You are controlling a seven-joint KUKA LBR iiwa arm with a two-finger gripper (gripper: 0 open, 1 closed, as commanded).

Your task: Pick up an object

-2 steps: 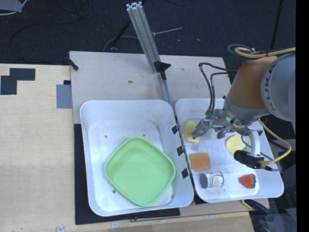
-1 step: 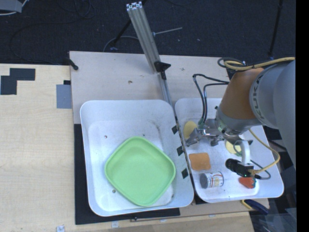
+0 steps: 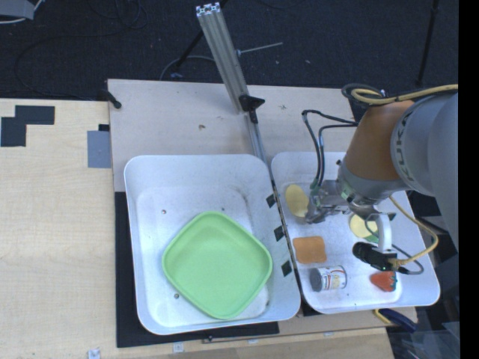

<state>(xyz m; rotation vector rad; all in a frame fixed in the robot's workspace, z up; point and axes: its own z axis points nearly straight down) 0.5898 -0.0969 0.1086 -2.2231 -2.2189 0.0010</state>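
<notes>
Well left of the pincer (image 3: 315, 209): left bin (image 3: 142, 200), shallow and white, holding a green plate (image 3: 217, 264) that is rounded-square, smooth and matte.
Yellow piece (image 3: 296, 199): pale, oval, smooth; just left of the pincer, in the right bin (image 3: 419, 294).
Orange block (image 3: 309, 250): flat, squarish, dull-surfaced; just below the pincer.
Pincer: low over the right bin; wide or narrow, cannot tell.
Small can (image 3: 328, 279): on its side, pale label; below the pincer, just beside the block.
Red piece (image 3: 383, 280): small, rounded; lower right of the pincer, well apart.
</notes>
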